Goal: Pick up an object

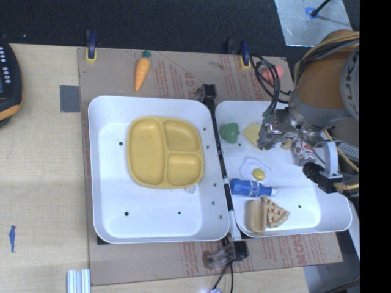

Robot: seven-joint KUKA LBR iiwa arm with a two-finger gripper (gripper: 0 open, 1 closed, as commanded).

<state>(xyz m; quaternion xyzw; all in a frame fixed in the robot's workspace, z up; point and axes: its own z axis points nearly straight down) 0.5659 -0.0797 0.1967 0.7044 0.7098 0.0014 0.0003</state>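
Yellow tray [165,151] fills left bin [104,163]; right bin [333,215] holds bottle [250,188]; fingers' [269,136] state unclear

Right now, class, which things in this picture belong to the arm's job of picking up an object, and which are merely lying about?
Belonging to the job:
gripper
green piece
yellow piece
fried egg
blue bottle
bread roll
pizza slice
right bin

Lying about:
yellow divided plate in the left bin
toy carrot on the bench
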